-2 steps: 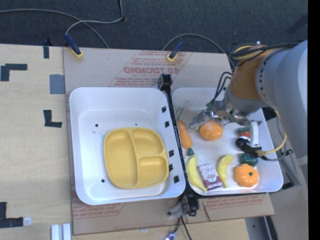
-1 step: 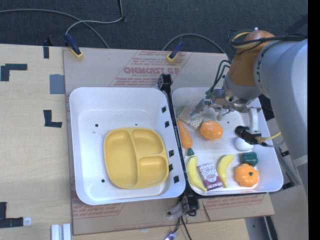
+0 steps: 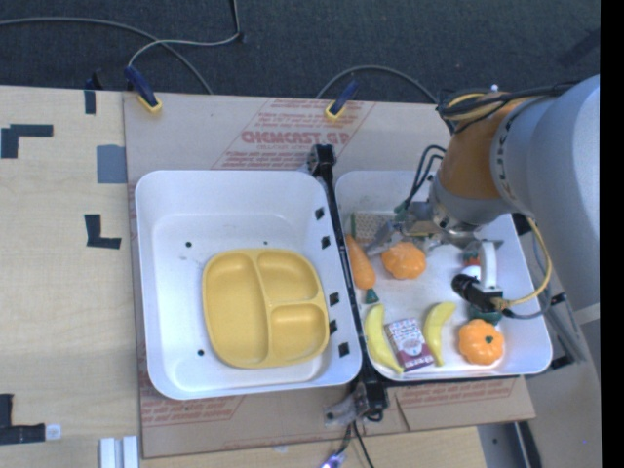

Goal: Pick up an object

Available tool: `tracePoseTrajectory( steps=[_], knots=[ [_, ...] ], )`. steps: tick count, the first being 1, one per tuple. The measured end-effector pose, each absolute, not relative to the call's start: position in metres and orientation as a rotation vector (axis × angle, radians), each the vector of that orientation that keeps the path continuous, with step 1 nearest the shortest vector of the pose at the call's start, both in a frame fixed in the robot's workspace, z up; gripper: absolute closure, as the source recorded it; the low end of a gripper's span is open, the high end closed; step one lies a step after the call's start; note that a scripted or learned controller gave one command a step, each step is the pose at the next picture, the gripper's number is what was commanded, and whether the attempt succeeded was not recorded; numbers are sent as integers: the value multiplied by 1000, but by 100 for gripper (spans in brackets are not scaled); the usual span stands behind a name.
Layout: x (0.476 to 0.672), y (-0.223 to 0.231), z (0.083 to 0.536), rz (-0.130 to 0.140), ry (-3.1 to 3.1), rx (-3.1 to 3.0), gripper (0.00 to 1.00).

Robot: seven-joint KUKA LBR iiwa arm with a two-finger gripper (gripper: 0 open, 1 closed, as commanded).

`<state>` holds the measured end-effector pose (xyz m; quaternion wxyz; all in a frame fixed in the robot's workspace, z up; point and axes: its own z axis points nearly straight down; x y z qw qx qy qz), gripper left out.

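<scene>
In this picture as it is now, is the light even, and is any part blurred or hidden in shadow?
Camera view: the light is soft and fairly even; the left bin and yellow tray look sharp, with faint shadows along the walls. The arm is big and a little soft near the lens, and it shades the gripper above the orange fruit, so detail there is murky.

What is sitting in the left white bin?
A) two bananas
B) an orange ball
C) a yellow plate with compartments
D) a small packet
C: a yellow divided plate lies alone in the left bin, while the bananas, orange items and small packet are all in the right bin.
</scene>
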<state>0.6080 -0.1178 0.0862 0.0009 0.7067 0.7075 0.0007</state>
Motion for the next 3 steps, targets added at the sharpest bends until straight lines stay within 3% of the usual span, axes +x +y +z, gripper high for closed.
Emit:
tracePoseTrajectory(
  steps=[1, 2, 3],
  knots=[
    [575, -126, 87, 3, 2220, 2217, 0],
    [576, -126, 96, 2, 2221, 2217, 100],
    [576, -50, 185, 1, 2225, 2218, 100]
  ],
)
